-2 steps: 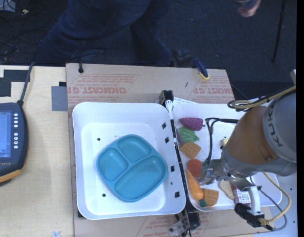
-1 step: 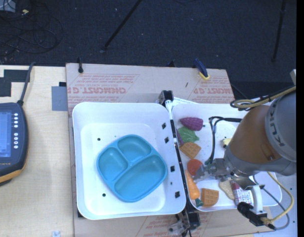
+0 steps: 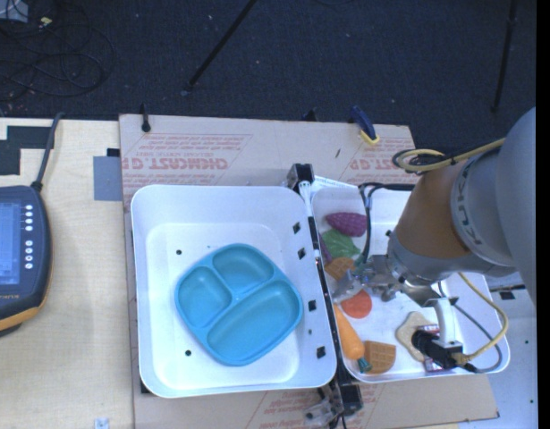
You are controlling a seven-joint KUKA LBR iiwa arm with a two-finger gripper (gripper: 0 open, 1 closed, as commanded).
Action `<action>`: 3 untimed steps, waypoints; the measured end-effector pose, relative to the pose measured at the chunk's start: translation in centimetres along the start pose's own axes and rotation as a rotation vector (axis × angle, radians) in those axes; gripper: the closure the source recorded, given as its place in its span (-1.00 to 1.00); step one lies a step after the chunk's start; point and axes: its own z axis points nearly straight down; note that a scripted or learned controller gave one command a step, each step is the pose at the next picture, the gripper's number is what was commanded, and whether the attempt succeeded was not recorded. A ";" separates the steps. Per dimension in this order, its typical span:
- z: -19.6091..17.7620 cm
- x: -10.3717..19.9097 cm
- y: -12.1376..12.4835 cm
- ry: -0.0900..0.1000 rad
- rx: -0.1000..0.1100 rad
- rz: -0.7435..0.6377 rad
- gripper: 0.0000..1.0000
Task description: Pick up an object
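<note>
Pale wood surface [image 3: 69,365], with a sheet of brown printed cardboard [image 3: 257,155] laid over its middle; two shallow white bins sit side by side on the cardboard.

Grey arm [image 3: 498,199] enters from the right, orange band [image 3: 428,217] above the wrist, reaching down over the right bin [image 3: 489,365].

Left bin [image 3: 154,284]: holds a blue divided plate [image 3: 239,304], three compartments, lying flat and turned at an angle, roughly central in the bin.

Black and orange handheld pendant [image 3: 11,257] lies on the surface at the far left edge, screen up.

Right bin contents, toy foods clustered along its left side:
- purple piece [image 3: 346,222] at the far end;
- orange and green pieces [image 3: 339,247] just near of it;
- red round piece [image 3: 357,306] at mid-bin;
- orange carrot [image 3: 349,336] nearer, lying along the left wall;
- tan waffle-like piece [image 3: 379,357] at the near edge, beside the carrot;
- pale bread slice [image 3: 415,333] to the right of it, partly under black hardware and a yellow cable.

End effector [image 3: 362,280]: low over the left part of the right bin, just above the red round piece and close to the orange and green pieces. Cannot tell its state; no item visibly gripped.

Blue clamp [image 3: 365,124] on the far edge of the cardboard.
</note>
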 end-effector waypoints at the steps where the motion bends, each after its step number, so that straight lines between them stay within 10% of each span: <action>1: 0.0 -1.1 7.6 0.000 -0.006 -0.002 -1.00; 3: 0.0 -0.5 0.1 0.001 -0.001 0.001 -1.00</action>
